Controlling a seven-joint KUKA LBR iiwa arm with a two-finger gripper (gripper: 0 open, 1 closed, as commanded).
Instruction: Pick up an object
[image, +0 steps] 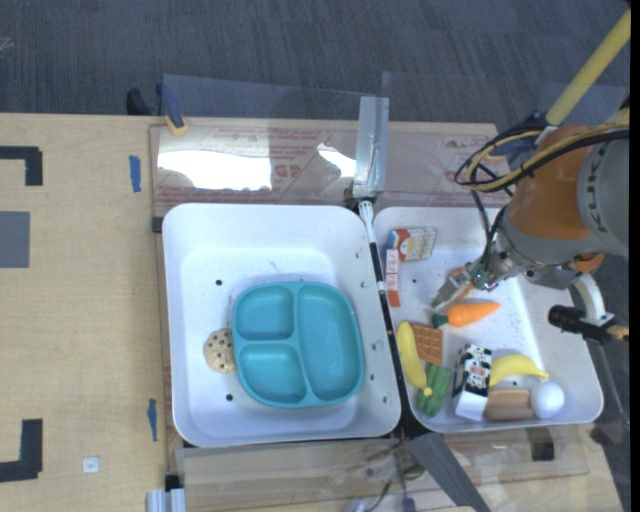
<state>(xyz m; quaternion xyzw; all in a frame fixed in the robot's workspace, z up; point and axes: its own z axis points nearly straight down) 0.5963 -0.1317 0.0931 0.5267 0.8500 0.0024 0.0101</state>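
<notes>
My gripper (452, 290) hangs low in the right bin (520, 250), pointing down-left, just above and left of an orange toy carrot (472, 313). Nothing shows as held in it. In front of it, along the bin's near side, lie a yellow banana (407, 352), a brown waffle piece (428, 343), a green vegetable (435, 388), a black-and-white small carton (475, 374), a yellow fruit (516, 368), a brown bread piece (507, 404) and a white egg (547, 398). A red-and-white little box (405, 248) lies at the bin's far left.
The left bin (200, 250) holds a teal divided plate (297, 342) with a cookie (218, 350) beside its left edge. The grey arm with its orange band (555, 195) stands over the right bin's far right. A black part (575, 320) sticks out at the right.
</notes>
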